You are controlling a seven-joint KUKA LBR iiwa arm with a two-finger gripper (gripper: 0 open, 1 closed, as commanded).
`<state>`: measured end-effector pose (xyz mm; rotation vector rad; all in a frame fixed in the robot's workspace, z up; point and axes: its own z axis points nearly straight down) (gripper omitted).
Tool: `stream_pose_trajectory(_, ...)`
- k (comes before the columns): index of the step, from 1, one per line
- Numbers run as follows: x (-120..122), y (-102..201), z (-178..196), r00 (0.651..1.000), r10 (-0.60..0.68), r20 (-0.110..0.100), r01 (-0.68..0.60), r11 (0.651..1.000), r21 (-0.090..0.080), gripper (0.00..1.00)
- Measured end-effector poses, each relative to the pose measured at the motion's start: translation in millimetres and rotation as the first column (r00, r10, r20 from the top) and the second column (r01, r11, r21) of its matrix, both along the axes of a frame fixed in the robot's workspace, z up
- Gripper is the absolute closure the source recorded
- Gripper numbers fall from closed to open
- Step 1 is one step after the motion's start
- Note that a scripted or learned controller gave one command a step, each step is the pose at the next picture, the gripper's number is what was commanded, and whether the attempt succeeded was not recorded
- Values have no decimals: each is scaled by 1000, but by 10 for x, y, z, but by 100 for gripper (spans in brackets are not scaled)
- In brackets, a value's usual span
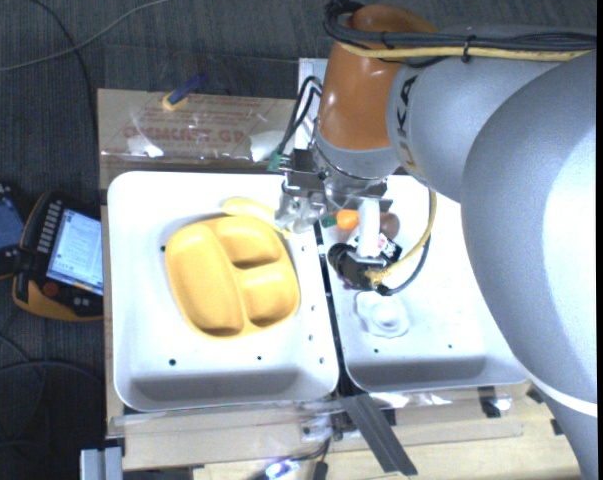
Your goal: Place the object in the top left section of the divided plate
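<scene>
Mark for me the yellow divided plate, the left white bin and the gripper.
Yellow plastic divided plate (231,273): camera view, on its centre ridge.
Left shallow white bin (141,368): camera view, on its bare floor near the front-left corner.
Gripper (303,211): camera view, at its tip over the bins' shared edge.

arm (501,158): cut off right | right bin (421,358): far part hidden by arm | jaws: unclear
</scene>
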<state>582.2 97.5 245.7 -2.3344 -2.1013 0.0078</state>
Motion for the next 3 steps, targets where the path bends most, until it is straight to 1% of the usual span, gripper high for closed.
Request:
stream_pose_trajectory(1, -764, -535, -141, 991, -131, -1, 131, 991, 0, 100)
stream_pose_trajectory(2, -988, -354, -637, 956, -294, -1, 294, 956, -1, 100)
stream_pose_trajectory(3, -984, -897, -631, 995, -99, 0, 99, 995, 0, 100)
